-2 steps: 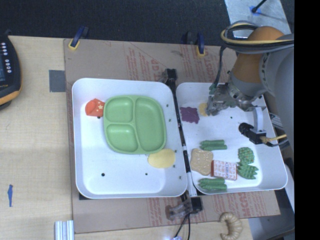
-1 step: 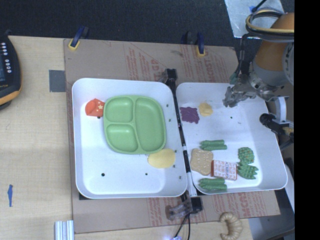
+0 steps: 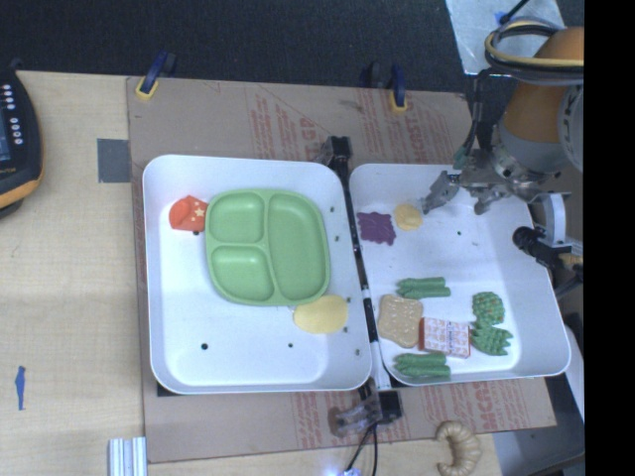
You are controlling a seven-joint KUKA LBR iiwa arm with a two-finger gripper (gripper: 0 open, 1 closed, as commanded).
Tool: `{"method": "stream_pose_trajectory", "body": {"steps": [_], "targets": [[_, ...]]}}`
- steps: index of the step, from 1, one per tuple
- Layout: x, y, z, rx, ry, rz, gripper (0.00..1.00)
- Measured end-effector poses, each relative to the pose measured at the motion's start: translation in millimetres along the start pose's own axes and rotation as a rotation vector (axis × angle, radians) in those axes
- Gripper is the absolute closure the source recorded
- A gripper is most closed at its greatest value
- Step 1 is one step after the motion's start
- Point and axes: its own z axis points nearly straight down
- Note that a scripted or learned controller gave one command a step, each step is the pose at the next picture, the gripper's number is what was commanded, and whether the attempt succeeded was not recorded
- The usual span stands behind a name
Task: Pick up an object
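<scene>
The left bin (image 3: 179, 355) holds a green sectioned plate (image 3: 268, 246), with a red piece (image 3: 187, 213) at its 9 o'clock and a pale yellow piece (image 3: 320, 314) at its 5 o'clock. In the right bin (image 3: 536, 310), a flat purple piece (image 3: 376, 227) lies beside a small, rounded yellow piece (image 3: 408, 216). The gripper (image 3: 460, 194), at that piece's 3 o'clock, is spread and grasps nothing.
</scene>
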Motion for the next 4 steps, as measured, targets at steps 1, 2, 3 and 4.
{"method": "stream_pose_trajectory", "body": {"steps": [1,2,3,4], "targets": [[69.6,-62.6,-22.7,0.005,0.003,-0.006,0.0],[65.2,-91.3,56.1,0.009,0.002,0.0,0.0],[63.7,-88.8,41.3,0.004,0.0,-0.001,1.0],[63.8,-88.9,41.7,0.004,-0.001,-0.002,0.0]]}}
